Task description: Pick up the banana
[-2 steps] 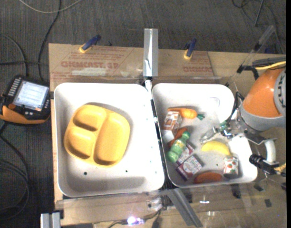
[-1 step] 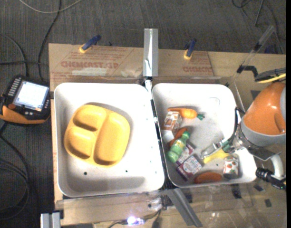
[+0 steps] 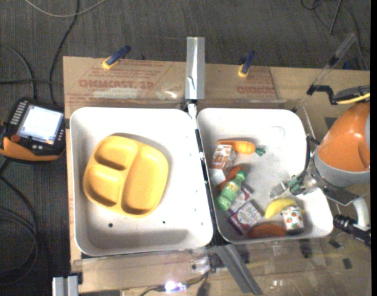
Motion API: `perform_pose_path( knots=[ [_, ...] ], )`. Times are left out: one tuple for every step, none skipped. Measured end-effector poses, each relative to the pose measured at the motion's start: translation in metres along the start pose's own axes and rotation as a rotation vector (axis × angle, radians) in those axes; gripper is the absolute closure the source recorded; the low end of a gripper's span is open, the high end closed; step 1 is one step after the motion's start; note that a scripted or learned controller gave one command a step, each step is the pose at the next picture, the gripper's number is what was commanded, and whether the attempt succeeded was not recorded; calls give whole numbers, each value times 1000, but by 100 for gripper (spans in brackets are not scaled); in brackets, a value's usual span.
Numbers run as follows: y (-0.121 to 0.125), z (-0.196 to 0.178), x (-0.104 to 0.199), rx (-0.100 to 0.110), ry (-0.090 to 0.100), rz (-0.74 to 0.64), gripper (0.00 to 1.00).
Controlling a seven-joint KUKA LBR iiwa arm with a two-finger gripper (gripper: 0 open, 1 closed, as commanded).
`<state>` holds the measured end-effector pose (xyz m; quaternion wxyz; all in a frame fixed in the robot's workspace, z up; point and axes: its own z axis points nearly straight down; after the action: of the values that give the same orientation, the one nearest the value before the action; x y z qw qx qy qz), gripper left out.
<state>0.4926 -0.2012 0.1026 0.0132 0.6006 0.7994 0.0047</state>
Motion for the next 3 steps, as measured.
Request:
perform_pose_path(
  knots=[
    [-6,10,-8,14,13,328,100],
    [-4,11,-5,15,18,322,0],
    [-7,-61,2,29,9,406,0]
  ],
)
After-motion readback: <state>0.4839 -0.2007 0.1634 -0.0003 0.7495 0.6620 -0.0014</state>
